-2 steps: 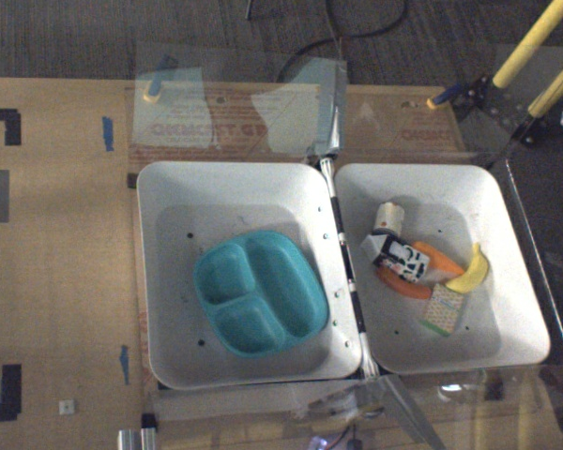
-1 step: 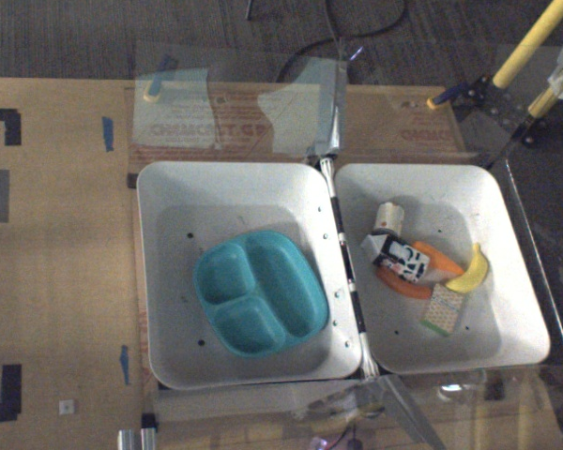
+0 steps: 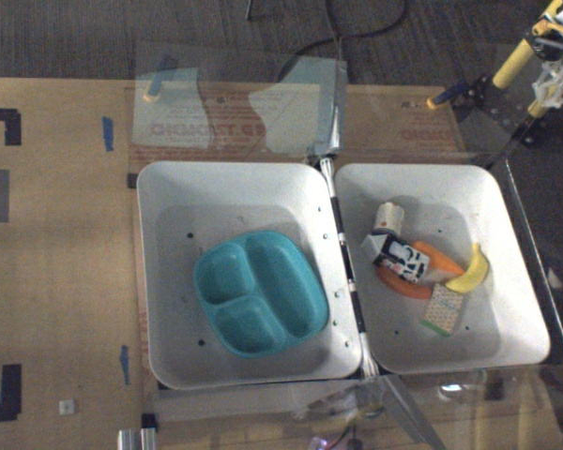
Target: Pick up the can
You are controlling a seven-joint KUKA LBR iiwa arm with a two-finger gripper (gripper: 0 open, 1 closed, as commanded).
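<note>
Down into the right bin (image 3: 516, 251): the can (image 3: 388, 217), pale and small, lies on its side near the back left, just beside a black-and-white carton (image 3: 401, 256) that partly covers an orange carrot (image 3: 422, 275), with a banana (image 3: 472, 270) and a little box (image 3: 441, 309) close by. The left bin (image 3: 169, 204) carries a teal divided plate (image 3: 260, 292). Top right, yellow hardware (image 3: 518, 56) is cut off by the edge, too blurred to identify.
</note>
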